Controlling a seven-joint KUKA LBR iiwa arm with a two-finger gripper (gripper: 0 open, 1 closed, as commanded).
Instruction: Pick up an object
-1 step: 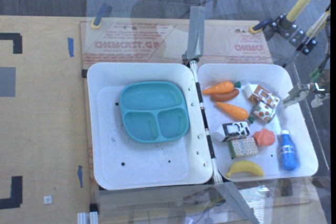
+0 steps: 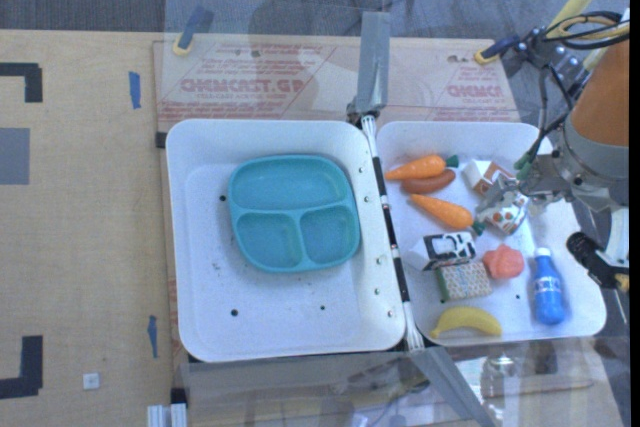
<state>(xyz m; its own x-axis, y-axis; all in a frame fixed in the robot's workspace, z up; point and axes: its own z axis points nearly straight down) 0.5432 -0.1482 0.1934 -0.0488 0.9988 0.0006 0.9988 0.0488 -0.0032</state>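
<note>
Gripper [image 2: 505,205] hovered low over right white bin [image 2: 590,320], finger state impossible to tell. Small red-and-white patterned carton [image 2: 507,215] lay directly beneath; orange plastic carrot [image 2: 441,210] just left, long axis slanting down-right.

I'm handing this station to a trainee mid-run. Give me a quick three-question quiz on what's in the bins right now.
1. True or false: the teal tray lies in the left bin.
2. Which lies nearest the right bin's front edge? A) blue bottle B) banana C) carrot
3. Fill in: the gripper is above the ___ bin.

Key: 1 true; 2 B; 3 right.
</note>
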